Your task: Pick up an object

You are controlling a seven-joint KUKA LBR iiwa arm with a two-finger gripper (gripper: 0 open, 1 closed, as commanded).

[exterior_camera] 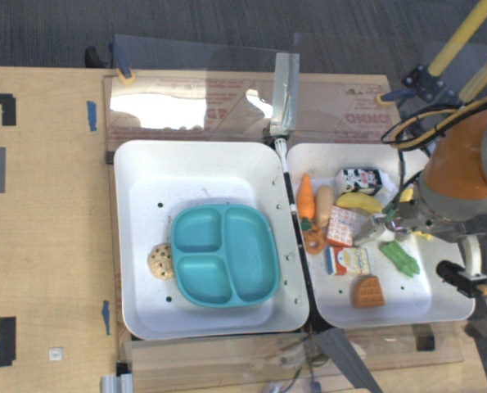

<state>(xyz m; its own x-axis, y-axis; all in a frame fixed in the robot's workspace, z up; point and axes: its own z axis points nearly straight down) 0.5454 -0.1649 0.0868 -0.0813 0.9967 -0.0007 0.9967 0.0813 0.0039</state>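
Low in the right bin (325, 305), the tool (372, 229) sat among toy foods, beside a red-and-white carton (340, 226) and banana (359, 202); whether it was open was unclear. A teal plate (224, 255) filled the left bin (145, 178).

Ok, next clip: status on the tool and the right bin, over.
Tool low in right bin, among the toy food. Banana and red packet beside it. Grip unconfirmed. Green piece close below.
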